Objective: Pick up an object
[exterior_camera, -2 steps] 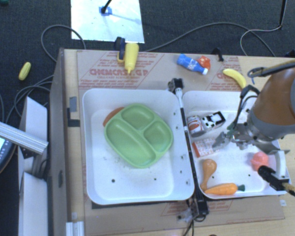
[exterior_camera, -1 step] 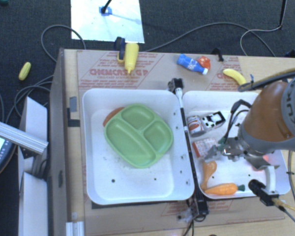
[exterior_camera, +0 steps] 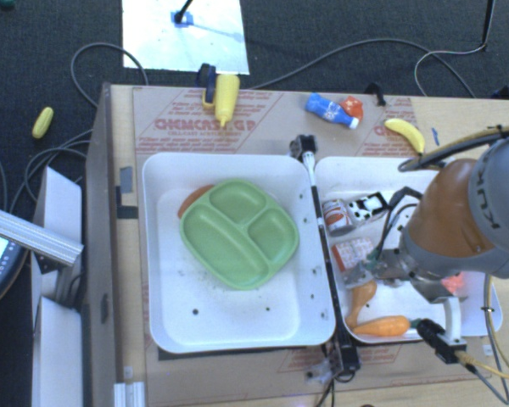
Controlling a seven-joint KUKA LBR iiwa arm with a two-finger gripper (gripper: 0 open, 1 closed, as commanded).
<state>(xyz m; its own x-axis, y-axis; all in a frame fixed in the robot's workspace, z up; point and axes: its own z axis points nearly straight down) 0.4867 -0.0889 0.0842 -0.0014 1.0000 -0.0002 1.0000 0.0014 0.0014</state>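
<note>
- step in hand: reach/approach; arm [exterior_camera: 458,219] is low over the right bin [exterior_camera: 424,170], wrist down among the clutter
- gripper [exterior_camera: 388,265] sits near the middle of the right bin, just beside a small clear packet [exterior_camera: 349,253]; its own wrist hides it, so cannot tell how wide it is or whether it has anything
- likely pick candidates, all in the right bin: the packet, an orange carrot [exterior_camera: 382,326] lying near the front wall, a second orange piece [exterior_camera: 361,297] tilted just above it, a red-white can [exterior_camera: 335,215] and a black-white toy [exterior_camera: 366,206] toward the back
- next move, my guess: settle on one item, close, lift straight up; things lie close together so a graze or double grab is a risk
- materials: bins are smooth white plastic, shallow; carrot looks glossy, tapered, rounded so may slip; packet is crinkly and flat, hard to pinch
- left bin [exterior_camera: 170,227] carries a green divided plate [exterior_camera: 237,231], matte plastic, three compartments, with an orange thing tucked under its edge
- desk [exterior_camera: 263,121] is cardboard-topped; yellow bottle [exterior_camera: 225,96], blue tube [exterior_camera: 331,109], banana [exterior_camera: 405,133] lie on it behind the bins
</note>
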